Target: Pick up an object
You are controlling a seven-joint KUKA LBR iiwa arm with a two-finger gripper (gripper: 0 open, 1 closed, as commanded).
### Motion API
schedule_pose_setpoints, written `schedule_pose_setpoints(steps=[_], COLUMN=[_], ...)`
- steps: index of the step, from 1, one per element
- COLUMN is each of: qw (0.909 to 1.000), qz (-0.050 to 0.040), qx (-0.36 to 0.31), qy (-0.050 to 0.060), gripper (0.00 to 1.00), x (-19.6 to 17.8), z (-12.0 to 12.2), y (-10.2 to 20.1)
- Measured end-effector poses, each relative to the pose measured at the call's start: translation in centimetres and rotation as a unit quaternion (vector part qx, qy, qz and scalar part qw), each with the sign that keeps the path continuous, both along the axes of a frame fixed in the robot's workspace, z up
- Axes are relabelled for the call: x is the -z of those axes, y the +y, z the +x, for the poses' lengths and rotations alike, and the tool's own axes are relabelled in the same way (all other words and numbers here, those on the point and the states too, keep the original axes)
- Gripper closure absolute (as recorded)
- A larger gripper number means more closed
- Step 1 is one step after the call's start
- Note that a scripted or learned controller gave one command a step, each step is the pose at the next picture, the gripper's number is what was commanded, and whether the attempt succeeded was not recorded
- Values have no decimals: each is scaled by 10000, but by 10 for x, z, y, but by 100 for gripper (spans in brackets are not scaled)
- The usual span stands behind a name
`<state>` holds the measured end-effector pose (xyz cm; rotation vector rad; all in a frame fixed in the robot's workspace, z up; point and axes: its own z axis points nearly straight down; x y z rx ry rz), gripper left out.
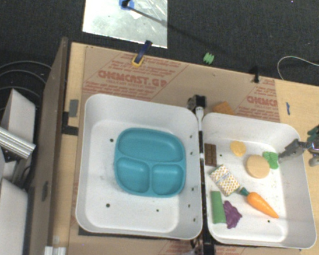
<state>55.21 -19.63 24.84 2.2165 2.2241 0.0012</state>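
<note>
The right bin (298,190) holds several toy foods: a round tan biscuit (257,166), a small yellow piece (238,148), a green piece (270,159), a checkered block (224,180), an orange carrot (262,204), a green stick (216,207), purple grapes (231,214) and a brown bar (209,154). My gripper (292,149) comes in from the right over the bin's upper right part. Its tip is just right of the green piece. Nothing is seen held in it.
A teal divided plate (150,161) lies in the left bin (95,144). An orange item (223,107) sits on the cardboard behind the bins. Cables run along the bench's right side (310,62). A shiny sheet (127,6) lies on the floor beyond.
</note>
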Motion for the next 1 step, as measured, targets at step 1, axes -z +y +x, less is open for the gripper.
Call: schedule_pose_setpoints(steps=[1], qw=[10000], qz=[12], qx=[-17], qy=[26], gripper=[0], x=[111], z=[33], y=[12])
